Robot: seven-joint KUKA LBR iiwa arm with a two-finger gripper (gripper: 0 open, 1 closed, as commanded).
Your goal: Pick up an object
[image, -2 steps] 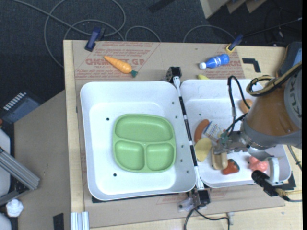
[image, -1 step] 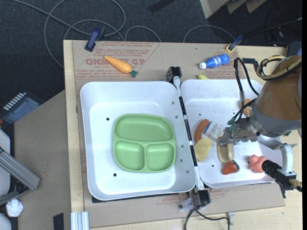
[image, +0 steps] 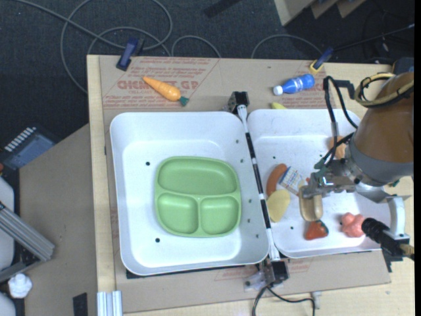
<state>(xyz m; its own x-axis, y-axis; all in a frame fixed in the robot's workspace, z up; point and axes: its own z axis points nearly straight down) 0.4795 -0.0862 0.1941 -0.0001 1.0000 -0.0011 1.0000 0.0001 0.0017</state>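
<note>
Low in the right bin (image: 296,120), towards its near side: jaws hanging over a tan, glossy oblong piece (image: 311,210), close enough to be touching or nearly so. Cannot tell whether wide or narrow, nor whether closed on anything.

Just nearer than the tan piece, and about touching it, a red strawberry-like piece (image: 317,230). To the left, a pale yellow lump (image: 278,204) and a red sausage shape (image: 276,176), with a small printed packet (image: 293,178) beside them. To the right, a pink toy (image: 352,224).

Farther left, in the left bin (image: 125,137), a green divided plate (image: 197,196). On the counter (image: 217,78) beyond both bins, a toy carrot (image: 164,88) and a blue bottle (image: 295,84).

Judging by the shine: probably hollow play food, so light, stiff and slippery. Best taken across the short width at mid-length, squarely, with care not to nudge the strawberry-like piece
</note>
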